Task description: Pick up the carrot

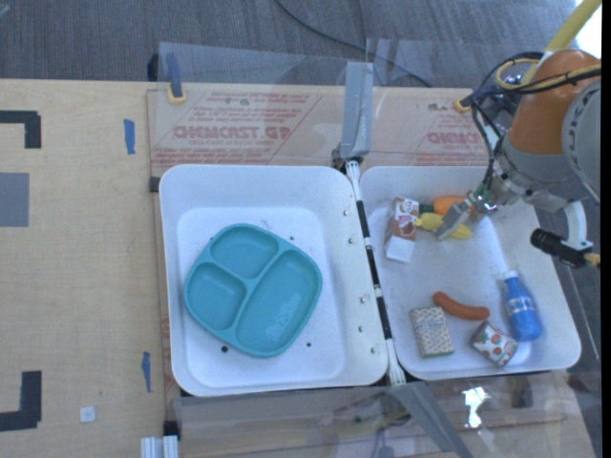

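Observation:
The carrot is a small orange piece lying at the back of the right bin, beside a yellow banana-like item. My gripper reaches in from the right and hangs low over the yellow item, just in front of and right of the carrot. Part of the carrot is hidden by the gripper body. Nothing visibly hangs from the gripper.
In the right bin also lie a small carton, a sausage, a blue bottle, a green-patterned box and a small can. The left bin holds a teal divided plate.

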Controlling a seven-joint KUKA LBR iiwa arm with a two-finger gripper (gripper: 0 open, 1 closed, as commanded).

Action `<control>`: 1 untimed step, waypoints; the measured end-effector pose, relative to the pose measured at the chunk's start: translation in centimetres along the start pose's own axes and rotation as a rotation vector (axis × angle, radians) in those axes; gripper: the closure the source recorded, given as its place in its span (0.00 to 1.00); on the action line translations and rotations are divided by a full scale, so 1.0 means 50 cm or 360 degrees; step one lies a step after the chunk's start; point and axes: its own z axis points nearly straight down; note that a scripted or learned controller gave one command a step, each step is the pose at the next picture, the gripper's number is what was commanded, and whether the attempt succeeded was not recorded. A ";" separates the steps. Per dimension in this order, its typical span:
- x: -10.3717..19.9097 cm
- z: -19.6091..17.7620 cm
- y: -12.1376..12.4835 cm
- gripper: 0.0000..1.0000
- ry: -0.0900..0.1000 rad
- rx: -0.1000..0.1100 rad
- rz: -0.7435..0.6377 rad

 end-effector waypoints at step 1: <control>0.092 -0.003 0.039 0.00 -0.0035 0.0009 -0.0342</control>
